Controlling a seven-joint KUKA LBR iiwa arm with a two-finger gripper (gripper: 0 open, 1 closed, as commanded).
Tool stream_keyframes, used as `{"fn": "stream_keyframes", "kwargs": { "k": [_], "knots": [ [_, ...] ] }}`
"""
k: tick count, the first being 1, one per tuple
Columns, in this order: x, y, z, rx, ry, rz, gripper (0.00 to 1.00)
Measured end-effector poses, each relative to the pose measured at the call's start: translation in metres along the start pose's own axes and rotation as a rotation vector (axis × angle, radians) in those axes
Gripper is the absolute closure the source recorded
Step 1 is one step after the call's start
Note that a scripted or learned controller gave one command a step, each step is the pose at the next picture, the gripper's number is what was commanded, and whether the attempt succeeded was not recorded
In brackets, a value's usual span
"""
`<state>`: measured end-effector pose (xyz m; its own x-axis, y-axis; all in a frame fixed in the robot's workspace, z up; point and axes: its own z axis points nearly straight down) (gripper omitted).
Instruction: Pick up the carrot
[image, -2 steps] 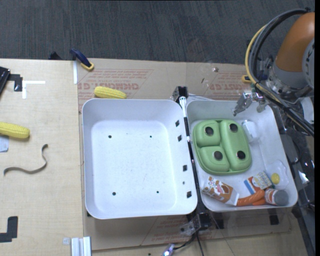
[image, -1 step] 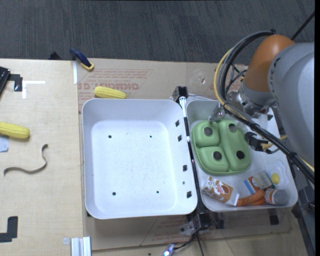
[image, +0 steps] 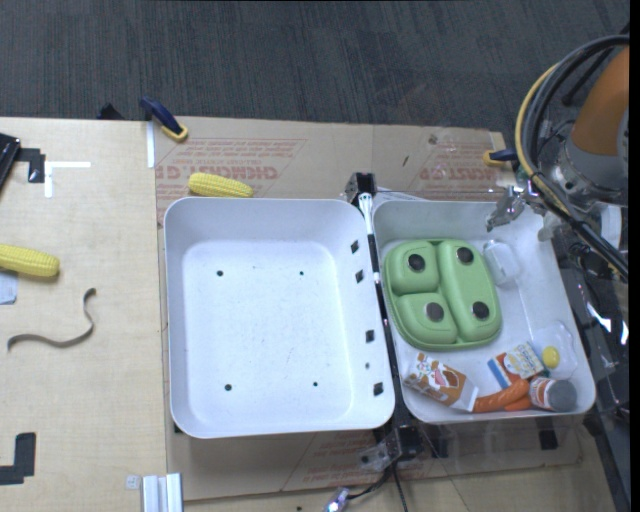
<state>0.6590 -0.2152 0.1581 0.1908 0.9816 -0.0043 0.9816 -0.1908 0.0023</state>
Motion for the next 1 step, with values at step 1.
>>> {"fn": "stream_keyframes", "kwargs": {
  "k": [1],
  "knots": [
    [0.0523,-0.0106,0.0467,-0.032,-0.01,0.142,0.0]
  ]
}}
